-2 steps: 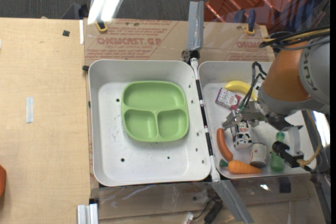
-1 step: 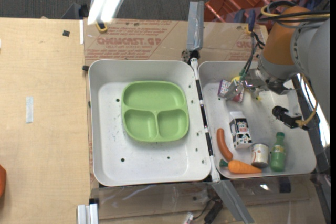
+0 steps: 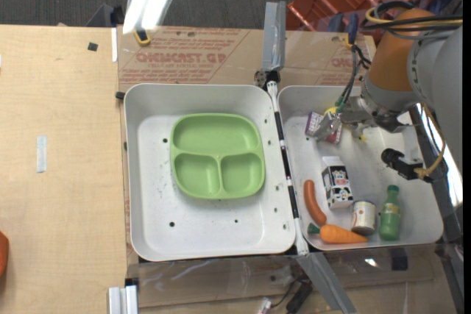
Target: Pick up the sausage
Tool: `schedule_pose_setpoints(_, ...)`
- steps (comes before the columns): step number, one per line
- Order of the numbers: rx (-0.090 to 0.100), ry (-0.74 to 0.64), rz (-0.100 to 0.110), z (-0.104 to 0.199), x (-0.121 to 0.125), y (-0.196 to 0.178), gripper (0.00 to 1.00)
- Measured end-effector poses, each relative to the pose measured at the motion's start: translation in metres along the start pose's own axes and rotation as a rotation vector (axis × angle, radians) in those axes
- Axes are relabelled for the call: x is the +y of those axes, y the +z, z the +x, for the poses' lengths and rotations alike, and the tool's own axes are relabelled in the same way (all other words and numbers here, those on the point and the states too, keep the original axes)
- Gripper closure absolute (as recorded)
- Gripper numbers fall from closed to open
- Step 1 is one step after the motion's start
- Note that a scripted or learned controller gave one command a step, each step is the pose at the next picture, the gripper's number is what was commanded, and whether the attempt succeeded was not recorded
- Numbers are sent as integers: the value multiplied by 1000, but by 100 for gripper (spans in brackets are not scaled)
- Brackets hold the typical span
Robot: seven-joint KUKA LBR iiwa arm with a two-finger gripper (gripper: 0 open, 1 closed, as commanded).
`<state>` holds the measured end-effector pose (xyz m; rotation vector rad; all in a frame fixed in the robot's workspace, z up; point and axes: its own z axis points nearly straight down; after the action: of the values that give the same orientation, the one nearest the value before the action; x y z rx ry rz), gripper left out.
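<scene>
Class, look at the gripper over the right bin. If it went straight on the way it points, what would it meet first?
The gripper points down and toward the picture's left. Most likely it would first meet the right bin's floor near the divider. The sausage lies well off that line, though depth is hard to judge.

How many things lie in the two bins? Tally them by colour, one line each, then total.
Green: 2, divided plate, bottle
Orange or red: 2, sausage, carrot
White with black: 1, carton
Beige: 1, can
Purple and silver: 1, packet at the tool
Total: 7
</scene>
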<state>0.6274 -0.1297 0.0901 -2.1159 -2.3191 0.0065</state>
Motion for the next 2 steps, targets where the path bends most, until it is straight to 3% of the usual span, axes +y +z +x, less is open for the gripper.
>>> schedule_pose_setpoints(2,0,0,0,0,0,0,0)
